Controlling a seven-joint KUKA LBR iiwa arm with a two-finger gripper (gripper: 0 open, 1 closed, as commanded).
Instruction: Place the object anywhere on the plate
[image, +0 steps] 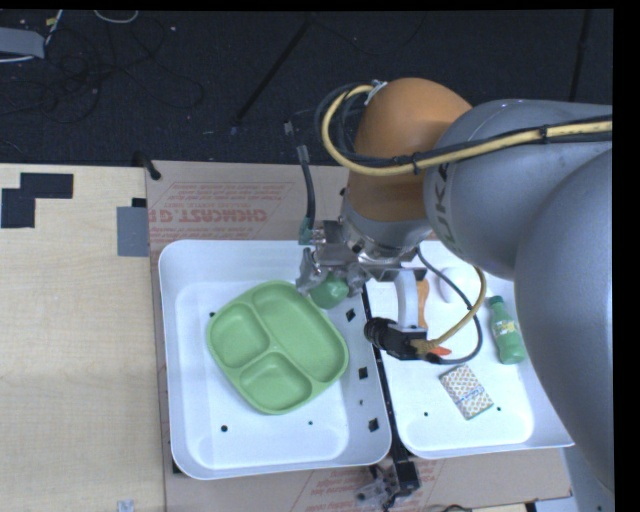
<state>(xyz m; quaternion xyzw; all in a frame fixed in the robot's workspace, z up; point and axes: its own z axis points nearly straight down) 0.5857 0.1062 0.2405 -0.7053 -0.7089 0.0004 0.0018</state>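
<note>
On the left lies bare pale wood bench top (70, 330) with a few dark squares near its far edge. Next comes a sheet of brown cardboard (220, 205) under the bins, printed in red letters that read reversed and upside down from this view; the word cannot be made out with certainty. The left bin (190, 400) holds the green plate (277, 345), a three-compartment dish lying flat and tilted toward the bin's near-right corner. Just beyond the plate's far-right rim hangs the gripper (325, 280), with a small round green object (328, 291) at its tip, over the bin's edge and not on the plate; whether the fingers truly clamp it cannot be told. Black and yellow cables (430, 340) trail across the divider. The right bin (500, 425) holds a speckled packet (467, 390) and a green bottle (506, 330), partly under the grey arm (540, 200).
</note>
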